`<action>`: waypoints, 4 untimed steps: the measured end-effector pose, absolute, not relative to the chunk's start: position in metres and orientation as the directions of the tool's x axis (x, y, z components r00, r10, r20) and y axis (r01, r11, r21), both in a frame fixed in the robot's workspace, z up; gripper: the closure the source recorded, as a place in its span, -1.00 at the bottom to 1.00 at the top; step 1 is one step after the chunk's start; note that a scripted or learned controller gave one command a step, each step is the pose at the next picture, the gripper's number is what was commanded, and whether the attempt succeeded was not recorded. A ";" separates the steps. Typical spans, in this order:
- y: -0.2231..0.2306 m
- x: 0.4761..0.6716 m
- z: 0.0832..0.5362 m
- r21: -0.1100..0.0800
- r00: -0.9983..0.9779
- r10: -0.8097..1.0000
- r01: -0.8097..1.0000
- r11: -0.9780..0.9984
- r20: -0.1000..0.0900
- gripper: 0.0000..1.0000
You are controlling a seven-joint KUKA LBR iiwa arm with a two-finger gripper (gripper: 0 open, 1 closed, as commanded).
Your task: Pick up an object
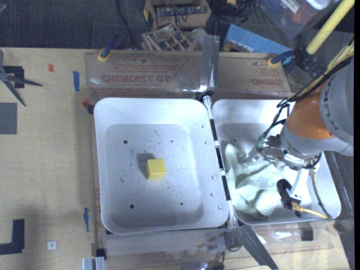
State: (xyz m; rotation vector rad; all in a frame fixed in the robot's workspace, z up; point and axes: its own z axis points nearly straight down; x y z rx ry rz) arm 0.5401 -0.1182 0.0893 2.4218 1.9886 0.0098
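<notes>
A small yellow cube [156, 169] lies near the middle of the left bin [112, 122]. The right bin [236, 112] holds pale whitish, crumpled-looking items [252, 185] that blend into its floor. The grey arm with its orange band [306, 127] reaches in from the right, low over the right bin. My gripper [263, 152] hangs over those pale items, and the wrist body hides its tip. Nothing can be seen held in it.
A black and yellow cable end [292, 200] dangles below the wrist over the right bin's front. A metal divider [216, 151] separates the two bins. Cardboard walls [146, 75] stand behind them, and the wooden bench [39, 151] stretches to the left.
</notes>
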 end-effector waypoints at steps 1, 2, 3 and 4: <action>-0.118 0.541 0.100 0.015 0.194 0.981 0.981 -0.194 0.001 1.00; -0.095 0.591 0.090 0.010 0.356 0.934 0.934 -0.356 0.000 1.00; -0.108 0.657 0.095 -0.001 0.574 0.819 0.819 -0.574 -0.002 1.00; -0.093 0.649 0.088 0.002 0.837 0.547 0.547 -0.837 0.001 1.00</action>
